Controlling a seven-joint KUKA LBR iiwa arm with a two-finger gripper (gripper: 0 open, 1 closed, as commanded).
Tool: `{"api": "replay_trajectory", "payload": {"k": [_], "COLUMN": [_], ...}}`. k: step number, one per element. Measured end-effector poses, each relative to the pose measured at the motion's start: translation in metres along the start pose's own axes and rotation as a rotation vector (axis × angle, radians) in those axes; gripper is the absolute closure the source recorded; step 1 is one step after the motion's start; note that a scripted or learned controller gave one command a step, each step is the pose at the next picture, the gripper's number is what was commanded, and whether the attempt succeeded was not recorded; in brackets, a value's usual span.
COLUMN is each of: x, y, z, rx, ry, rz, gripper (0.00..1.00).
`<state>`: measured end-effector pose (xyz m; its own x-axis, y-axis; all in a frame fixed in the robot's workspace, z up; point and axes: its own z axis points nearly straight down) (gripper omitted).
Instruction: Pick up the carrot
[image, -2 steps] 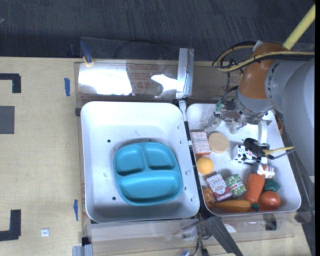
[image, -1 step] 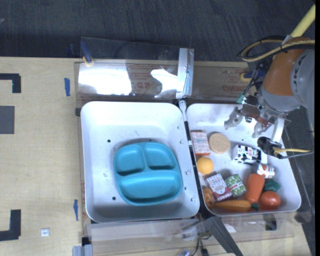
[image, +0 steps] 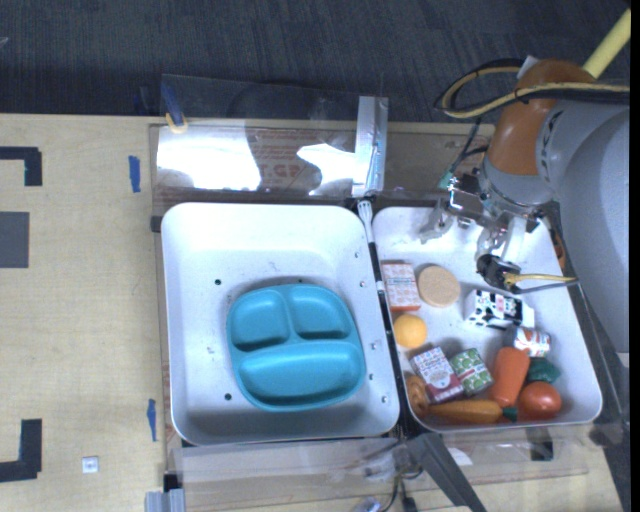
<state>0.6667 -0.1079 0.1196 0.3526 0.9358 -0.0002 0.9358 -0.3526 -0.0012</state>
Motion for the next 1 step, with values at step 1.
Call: {"api": "replay_trajectory", "payload": {"k": [1], "x": [-0.0592], "y": [0.0105], "z": [-0.0511], "rx": [-0.009], "ry": [-0.002], "rz": [-0.040], "gripper": [0.00]}}
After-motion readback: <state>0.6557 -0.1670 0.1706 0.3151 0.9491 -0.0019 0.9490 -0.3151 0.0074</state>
